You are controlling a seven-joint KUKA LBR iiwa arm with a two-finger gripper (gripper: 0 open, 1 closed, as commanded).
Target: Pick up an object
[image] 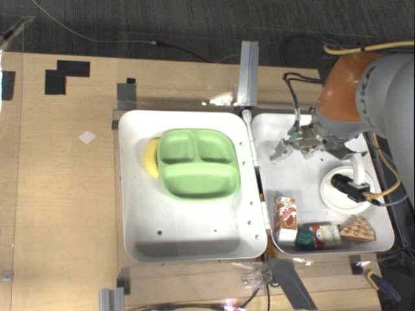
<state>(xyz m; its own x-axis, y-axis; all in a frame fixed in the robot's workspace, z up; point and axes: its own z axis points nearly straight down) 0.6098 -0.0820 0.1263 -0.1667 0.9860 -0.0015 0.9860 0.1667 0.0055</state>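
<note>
My gripper (283,146) is over the bare upper-left floor of the right bin (305,173), open, with nothing between its fingers. The bin's objects lie along its front edge, well below the gripper. They are a small red-and-white carton (285,214), a bottle (318,236) lying on its side with a green cap, and a pizza slice (358,230). A white round dish (329,193) sits to the gripper's lower right.
The left bin (188,232) holds a green divided plate (196,162) with a yellow thing (150,159) sticking out from under its left edge. A metal divider (254,173) separates the two bins. The arm's orange band (340,92) hangs over the right bin's far edge.
</note>
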